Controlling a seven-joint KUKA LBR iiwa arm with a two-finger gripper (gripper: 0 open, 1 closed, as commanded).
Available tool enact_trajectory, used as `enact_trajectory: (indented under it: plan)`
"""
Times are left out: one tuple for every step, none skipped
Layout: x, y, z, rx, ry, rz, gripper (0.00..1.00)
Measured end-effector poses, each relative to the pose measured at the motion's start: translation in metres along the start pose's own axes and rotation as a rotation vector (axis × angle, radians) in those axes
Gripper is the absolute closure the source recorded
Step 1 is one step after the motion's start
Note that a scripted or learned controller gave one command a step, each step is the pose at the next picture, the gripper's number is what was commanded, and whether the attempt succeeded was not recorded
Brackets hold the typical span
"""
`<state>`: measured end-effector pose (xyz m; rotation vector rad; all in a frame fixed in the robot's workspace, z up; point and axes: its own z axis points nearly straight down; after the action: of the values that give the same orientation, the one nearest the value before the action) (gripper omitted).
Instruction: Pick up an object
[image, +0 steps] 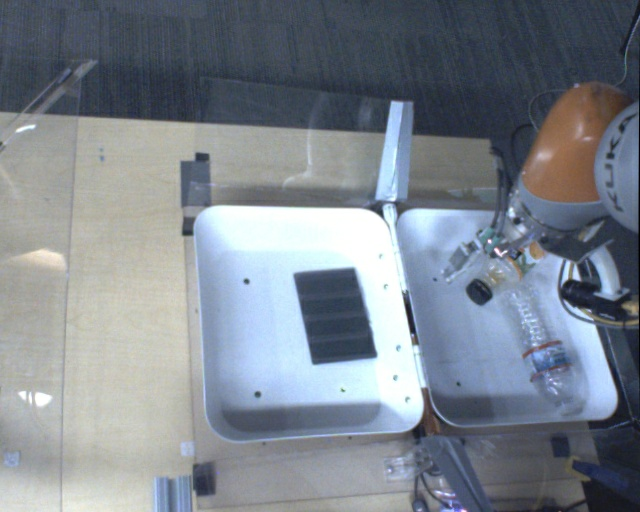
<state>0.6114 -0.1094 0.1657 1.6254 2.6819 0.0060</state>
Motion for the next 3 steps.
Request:
enact_trajectory:
  plan:
    - [-0.02,-0.024,0.035,-0.016,0.001,0.222,0.0]
    - [-0.02,-0.024,0.035,-0.016,0.002,0.222,0.0]
    - [-0.038,-0.036,0.059,-0.011,0.0,0.149,0.0]
